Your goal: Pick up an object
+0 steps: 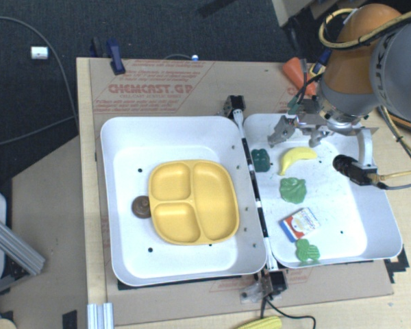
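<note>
The right bin (370, 218) holds a yellow banana (298, 158), a dark green piece (260, 160) by its left wall, a light green lumpy toy (293, 189), a small red, white and blue box (300, 223) and another green toy (306, 251) near the front. My gripper (300, 134) hangs over the bin's back part, just behind the banana. Its fingers (281, 131) are spread open and nothing sits between them.
In the left bin (123, 156) lies a yellow divided plate (192, 202), with a brown round object (142, 206) at its left edge. A black camera mount (353, 170) on a cable juts over the right bin's right side.
</note>
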`<move>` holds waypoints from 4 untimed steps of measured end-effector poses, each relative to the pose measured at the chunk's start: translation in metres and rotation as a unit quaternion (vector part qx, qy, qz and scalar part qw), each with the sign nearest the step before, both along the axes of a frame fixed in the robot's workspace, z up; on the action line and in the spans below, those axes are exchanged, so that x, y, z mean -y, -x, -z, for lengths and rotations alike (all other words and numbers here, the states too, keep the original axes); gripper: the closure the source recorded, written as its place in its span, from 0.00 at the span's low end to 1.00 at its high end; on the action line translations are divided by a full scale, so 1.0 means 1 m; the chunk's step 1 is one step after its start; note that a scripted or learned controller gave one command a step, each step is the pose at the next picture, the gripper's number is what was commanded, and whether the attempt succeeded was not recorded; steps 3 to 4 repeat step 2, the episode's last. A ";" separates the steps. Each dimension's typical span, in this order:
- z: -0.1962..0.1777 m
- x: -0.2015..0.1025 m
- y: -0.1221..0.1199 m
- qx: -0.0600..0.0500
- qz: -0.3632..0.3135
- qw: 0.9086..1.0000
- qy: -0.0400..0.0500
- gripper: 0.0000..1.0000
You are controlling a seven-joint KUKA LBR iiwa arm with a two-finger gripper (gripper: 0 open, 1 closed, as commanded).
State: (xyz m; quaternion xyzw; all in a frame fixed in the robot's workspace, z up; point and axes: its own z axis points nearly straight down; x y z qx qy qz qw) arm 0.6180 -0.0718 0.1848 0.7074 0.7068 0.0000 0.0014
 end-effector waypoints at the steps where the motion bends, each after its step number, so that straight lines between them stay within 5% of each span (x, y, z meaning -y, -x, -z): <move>1: 0.101 0.035 0.032 -0.002 0.000 1.000 -0.001 0.00; 2: 0.101 0.031 0.072 -0.002 0.000 1.000 -0.001 0.00; 4: 0.101 0.031 0.072 -0.002 0.000 1.000 -0.001 0.00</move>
